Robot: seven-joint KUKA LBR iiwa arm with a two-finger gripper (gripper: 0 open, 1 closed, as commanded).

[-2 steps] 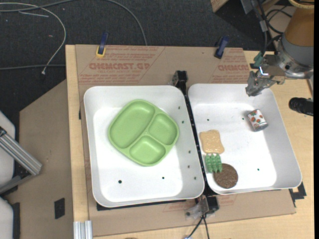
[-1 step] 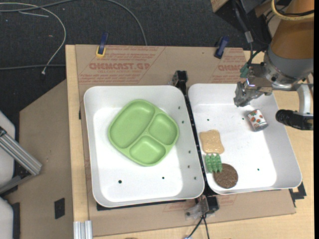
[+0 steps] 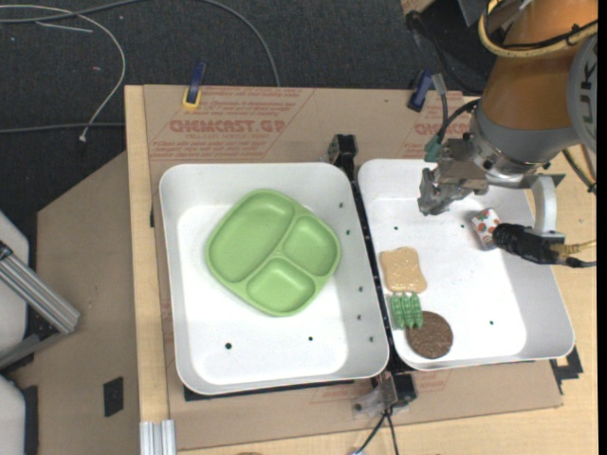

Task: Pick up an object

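My gripper [image 3: 434,200] hangs over the back part of the right bin [image 3: 493,301], with nothing visibly in it. In front of it, along the bin's left side, lie a tan slice-shaped piece [image 3: 402,268], a small green ridged piece [image 3: 406,309] and a round brown disc [image 3: 430,335]. Just right of the gripper sits a small white and red object [image 3: 486,226]. A green divided plate [image 3: 273,252] lies in the middle of the left bin [image 3: 190,349].
The two white bins sit side by side on a cardboard sheet [image 3: 237,112]. Blue clamps [image 3: 196,81] [image 3: 421,91] hold its back edge. A black clip [image 3: 342,149] stands between the bins at the back. Cables lie on the dark floor behind.
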